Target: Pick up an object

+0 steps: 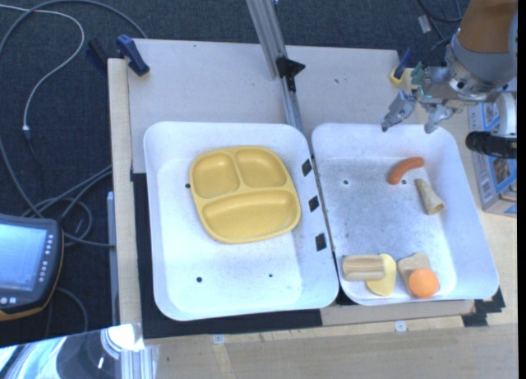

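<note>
Nearest, an orange ball [423, 284] sits untouched while the gripper [413, 118], fingers spread and empty, hovers above the right bin [362, 205], needing descent onto the sausage [405, 169].

two bins sit side by side on the bench [205, 73]. in the left bin [164, 287] a plate [244, 193] lies toward the far side. in the right bin [468, 205] a sausage [406, 169] lies far right, with a cork [428, 196] just beside it on the near right. along the near edge, left to right, lie a roll [363, 267], a wedge [383, 279], a block [412, 264] and a ball [423, 284]. the gripper [412, 119] hangs over the right bin's far edge.
</note>
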`<action>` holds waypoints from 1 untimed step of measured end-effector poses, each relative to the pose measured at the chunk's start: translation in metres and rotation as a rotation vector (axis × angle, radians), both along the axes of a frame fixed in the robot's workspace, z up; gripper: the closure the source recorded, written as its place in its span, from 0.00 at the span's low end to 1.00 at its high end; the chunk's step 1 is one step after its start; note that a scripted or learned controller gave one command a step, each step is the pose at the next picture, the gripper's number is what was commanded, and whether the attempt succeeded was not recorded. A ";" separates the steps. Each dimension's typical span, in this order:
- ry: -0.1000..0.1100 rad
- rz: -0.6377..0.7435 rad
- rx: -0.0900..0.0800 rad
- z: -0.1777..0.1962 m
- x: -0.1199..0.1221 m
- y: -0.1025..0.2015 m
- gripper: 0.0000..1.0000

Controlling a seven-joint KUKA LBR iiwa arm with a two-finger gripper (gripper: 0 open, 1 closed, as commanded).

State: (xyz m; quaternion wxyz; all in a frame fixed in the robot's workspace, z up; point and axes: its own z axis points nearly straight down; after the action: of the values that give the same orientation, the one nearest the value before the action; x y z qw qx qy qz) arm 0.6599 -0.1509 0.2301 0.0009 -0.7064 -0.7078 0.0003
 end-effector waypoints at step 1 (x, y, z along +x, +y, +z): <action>0.000 0.000 0.000 0.000 0.000 0.000 0.00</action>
State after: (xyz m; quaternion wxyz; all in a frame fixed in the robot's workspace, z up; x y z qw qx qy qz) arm 0.6599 -0.1510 0.2302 0.0008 -0.7065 -0.7078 0.0006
